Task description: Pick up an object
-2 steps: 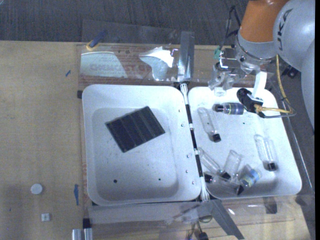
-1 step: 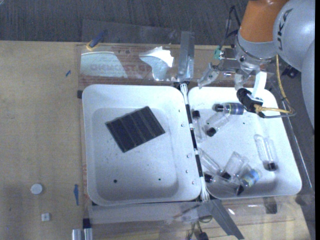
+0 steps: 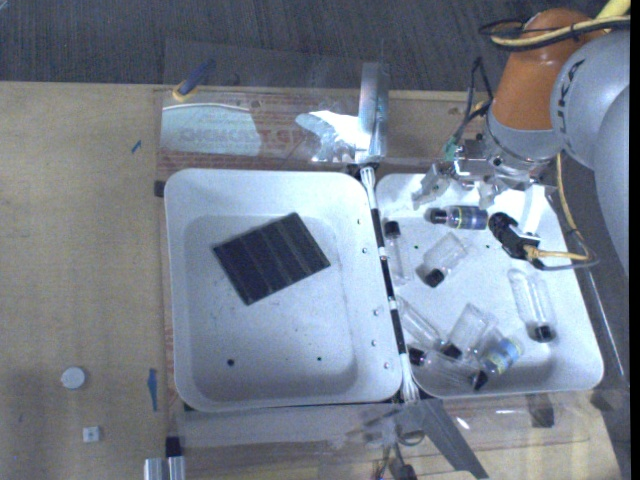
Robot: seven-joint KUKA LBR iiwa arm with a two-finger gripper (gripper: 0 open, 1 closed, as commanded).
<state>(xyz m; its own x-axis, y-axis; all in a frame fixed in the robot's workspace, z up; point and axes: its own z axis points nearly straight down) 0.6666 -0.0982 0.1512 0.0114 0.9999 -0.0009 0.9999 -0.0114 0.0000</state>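
Wooden worktop (image 3: 80,218) bears two white bins; left bin (image 3: 190,358) carries a dark ribbed pad (image 3: 271,257); right bin (image 3: 580,368) gathers small clear vials (image 3: 528,303) for picking; tool (image 3: 468,171) hangs over its far edge beside a dark-capped vial (image 3: 456,217), evidently lining up; its opening cannot be judged.

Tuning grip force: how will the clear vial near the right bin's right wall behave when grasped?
The vial lies on its side and looks round, so it may roll if nudged. Its clear, smooth wall suggests a slippery, light thing, perhaps easily squeezed. The black cap may offer a surer grip.
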